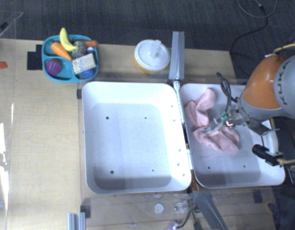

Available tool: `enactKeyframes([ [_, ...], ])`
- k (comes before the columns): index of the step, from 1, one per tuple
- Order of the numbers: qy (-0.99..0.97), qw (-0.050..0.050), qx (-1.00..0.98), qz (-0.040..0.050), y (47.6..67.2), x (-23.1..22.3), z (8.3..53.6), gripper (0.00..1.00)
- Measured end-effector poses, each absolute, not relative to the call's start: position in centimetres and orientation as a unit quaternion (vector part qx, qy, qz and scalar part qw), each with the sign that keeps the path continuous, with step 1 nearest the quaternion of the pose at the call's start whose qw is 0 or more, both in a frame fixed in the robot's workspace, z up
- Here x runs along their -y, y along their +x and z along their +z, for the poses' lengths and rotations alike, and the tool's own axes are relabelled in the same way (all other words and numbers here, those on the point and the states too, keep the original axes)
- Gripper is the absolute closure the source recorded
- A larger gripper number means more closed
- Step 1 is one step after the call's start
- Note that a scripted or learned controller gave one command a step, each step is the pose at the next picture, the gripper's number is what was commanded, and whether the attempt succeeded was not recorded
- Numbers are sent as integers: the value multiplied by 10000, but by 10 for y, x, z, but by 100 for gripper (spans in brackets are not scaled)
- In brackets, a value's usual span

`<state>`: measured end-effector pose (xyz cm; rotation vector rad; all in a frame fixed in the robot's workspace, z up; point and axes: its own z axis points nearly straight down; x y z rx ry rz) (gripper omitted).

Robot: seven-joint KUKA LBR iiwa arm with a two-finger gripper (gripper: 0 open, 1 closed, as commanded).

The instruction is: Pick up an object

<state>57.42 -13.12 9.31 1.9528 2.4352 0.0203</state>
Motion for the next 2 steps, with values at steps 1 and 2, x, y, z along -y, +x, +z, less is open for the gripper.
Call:
enactKeyframes([
  [1, 6237, 101, -7816, 60, 586, 91, 93, 0],
  [2, 6090, 61, -7931, 29, 579, 142, 98, 0],
])
